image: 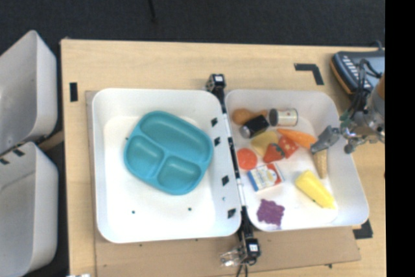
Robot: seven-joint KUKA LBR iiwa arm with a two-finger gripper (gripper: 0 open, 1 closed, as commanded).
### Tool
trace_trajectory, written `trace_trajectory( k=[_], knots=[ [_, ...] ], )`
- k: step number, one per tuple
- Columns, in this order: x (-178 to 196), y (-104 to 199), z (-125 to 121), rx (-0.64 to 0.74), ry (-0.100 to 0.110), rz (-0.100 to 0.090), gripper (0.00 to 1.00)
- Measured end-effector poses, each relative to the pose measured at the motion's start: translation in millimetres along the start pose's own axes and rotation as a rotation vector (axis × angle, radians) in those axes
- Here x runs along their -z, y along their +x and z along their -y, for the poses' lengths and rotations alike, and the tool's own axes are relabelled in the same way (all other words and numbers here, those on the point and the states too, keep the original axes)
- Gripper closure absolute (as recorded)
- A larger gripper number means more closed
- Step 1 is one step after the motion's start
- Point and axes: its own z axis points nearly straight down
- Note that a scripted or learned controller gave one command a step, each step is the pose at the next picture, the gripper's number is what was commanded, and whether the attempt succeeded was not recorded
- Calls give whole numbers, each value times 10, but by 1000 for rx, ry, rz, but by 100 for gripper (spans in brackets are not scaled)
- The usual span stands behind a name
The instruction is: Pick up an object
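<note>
Several toys heaped in right bin [353, 204]: yellow corn [316, 189] near front right, cream cone [321, 163] just beyond it, orange carrot [297, 137], red piece [277, 151], purple cluster [271, 211], small carton [264, 176], dark can [256, 124], silver can [284, 117]. Hand [337, 137] at bin's right side, just above cone's top, nothing between fingers; grip state impossible to tell. Arm cut off at right edge. Left bin [104, 204] with blue divided plate [168, 152]. Tan surface [162, 61] beneath.

Teal divided plate [168, 152] lies in left bin [104, 204]; toys fill right bin [353, 204].
</note>
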Motion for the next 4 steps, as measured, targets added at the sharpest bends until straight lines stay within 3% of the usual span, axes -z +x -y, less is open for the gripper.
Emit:
trace_trajectory(
  k=[2, 3, 4],
  knots=[
    [-1211, -66, -4, -1, -3, 1, 0],
    [-1116, -78, -14, -6, -4, 0, 100],
    [-642, 4, -59, 4, -10, 2, 100]
  ],
)
